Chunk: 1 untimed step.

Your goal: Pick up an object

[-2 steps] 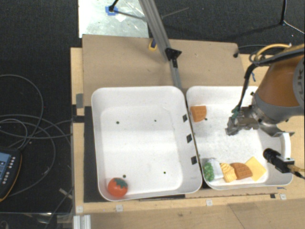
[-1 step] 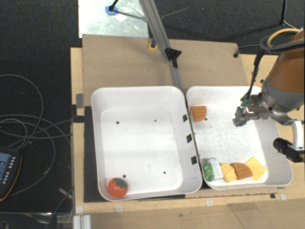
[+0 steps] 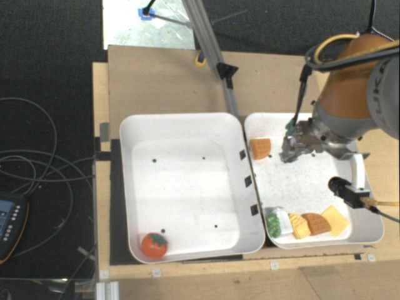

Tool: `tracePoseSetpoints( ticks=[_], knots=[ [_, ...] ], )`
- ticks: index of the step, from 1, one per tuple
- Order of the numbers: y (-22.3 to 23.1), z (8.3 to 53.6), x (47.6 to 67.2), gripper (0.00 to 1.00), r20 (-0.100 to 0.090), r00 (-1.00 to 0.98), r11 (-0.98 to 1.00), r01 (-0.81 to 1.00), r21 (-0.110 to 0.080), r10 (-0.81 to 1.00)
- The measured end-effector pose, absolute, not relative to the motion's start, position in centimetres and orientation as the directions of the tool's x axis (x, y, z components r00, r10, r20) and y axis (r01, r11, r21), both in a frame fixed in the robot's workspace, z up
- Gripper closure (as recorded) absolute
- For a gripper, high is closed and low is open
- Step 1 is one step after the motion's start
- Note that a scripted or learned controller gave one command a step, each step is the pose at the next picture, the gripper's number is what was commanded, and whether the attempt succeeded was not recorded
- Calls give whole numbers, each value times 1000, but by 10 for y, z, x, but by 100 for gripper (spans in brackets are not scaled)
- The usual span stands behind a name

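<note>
Arm sits over the right bin, tool low near the bin's upper-left part. Can't tell whether the tool is open or closed; nothing visibly between its tips, so no grasp claimed.

Likely target, as a judgement: the orange block, lying on the right bin floor close to the wall shared with the left bin. It is just left of the tool, near but apparently apart from it; contact can't be confirmed from this angle.

To do the step well:
- shift the tool left so it centres over the block before descending
- keep clear of the bin wall beside the block; that side has little room
- close on the block's flatter faces, then lift straight up

Other candidates: a cluster at the right bin's lower edge, well apart from the tool: green piece, ridged yellow piece, brown slice, yellow wedge. They touch each other, so a clean single pick looks harder there. A red tomato lies alone in the left bin's lower-left corner, farthest from the tool.
</note>
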<state>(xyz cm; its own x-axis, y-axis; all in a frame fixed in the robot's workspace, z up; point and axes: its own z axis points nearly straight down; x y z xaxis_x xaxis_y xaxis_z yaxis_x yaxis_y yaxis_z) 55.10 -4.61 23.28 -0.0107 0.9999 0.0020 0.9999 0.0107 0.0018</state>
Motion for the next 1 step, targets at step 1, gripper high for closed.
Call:
tracePoseSetpoints(
  ticks=[1],
  knots=[
    [11,230,555,100,2,-11,11,1000,1,1000]
  ],
)
